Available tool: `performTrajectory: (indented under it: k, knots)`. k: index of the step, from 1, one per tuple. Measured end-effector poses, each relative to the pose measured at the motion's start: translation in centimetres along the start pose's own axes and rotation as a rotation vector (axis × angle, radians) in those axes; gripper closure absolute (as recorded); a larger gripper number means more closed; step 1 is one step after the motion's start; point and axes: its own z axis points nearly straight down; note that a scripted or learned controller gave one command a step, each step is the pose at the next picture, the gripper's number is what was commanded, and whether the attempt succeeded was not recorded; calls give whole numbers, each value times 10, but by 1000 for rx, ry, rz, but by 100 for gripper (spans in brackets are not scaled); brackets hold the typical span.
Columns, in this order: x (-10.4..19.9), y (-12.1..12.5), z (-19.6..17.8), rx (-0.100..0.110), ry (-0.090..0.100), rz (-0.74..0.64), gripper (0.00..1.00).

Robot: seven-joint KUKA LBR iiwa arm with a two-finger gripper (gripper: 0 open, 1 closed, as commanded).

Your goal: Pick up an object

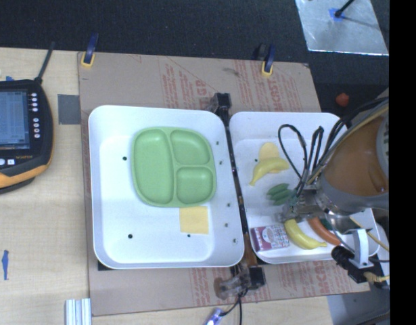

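Note:
The right bin (245,131) holds a yellow banana-like piece (267,162) near its middle, a green pod (279,192) below it, a second yellow banana (302,236) with an orange carrot (322,229) beside it at the front, and a small red-and-white packet (269,237) at the front left. My gripper (297,207) reaches down from the right, low over the bin between the green pod and the front banana. The wrist and black cables hide its tips. Nothing shows between them.
The left bin (103,181) holds a green divided plate (173,165) and a yellow square slice (194,219) in front of it. A tablet controller (15,131) lies at the far left of the bench. Clamps sit at the cardboard's back edge.

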Motion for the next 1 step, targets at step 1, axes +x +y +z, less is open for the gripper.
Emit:
performTrajectory:
  k: [1]
  knots:
    - [62, 83, -92, -6, 2, 4, 100]
